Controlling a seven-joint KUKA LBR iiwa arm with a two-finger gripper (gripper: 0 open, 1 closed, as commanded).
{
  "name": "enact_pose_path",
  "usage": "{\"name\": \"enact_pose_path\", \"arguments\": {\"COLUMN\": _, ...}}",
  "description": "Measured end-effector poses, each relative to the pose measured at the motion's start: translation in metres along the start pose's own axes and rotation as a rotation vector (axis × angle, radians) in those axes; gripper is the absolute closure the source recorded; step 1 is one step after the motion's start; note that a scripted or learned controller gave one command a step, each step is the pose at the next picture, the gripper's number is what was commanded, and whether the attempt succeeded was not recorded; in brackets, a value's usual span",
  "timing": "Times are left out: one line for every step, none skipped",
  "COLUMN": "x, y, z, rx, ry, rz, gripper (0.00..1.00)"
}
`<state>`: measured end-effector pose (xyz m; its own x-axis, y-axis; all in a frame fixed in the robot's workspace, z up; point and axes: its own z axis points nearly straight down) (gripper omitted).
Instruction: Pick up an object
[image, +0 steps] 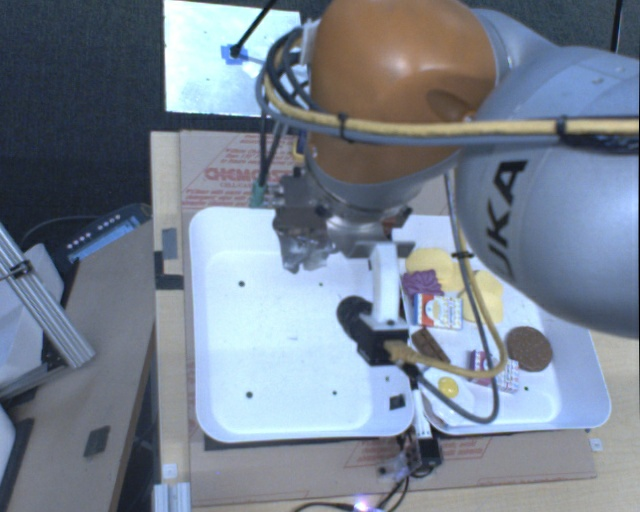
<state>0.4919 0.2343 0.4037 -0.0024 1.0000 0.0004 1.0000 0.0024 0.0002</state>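
Camera view, round brown cookie (528, 348), right bin (585, 400)

The big grey and orange arm (420, 110) covers much of the right white bin (570, 395), hiding the end effector's tips.

Two white bins (230, 330) on cardboard sheet (215, 170), metal plate (200, 60) behind, alu rail (40, 310) at left.

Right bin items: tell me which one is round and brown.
The brown disc, lying near the right bin's far right side. The other things there are yellow pieces or small printed packets; it alone is a dark brown circle.
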Motion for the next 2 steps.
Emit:
{"name": "enact_pose_path", "arguments": {"x": 0.0, "y": -0.005, "z": 0.002, "rx": 0.0, "ry": 0.0, "rz": -0.002, "gripper": 1.0}}
{"name": "enact_pose_path", "arguments": {"x": 0.0, "y": -0.005, "z": 0.02, "rx": 0.0, "ry": 0.0, "rz": 0.001, "gripper": 1.0}}
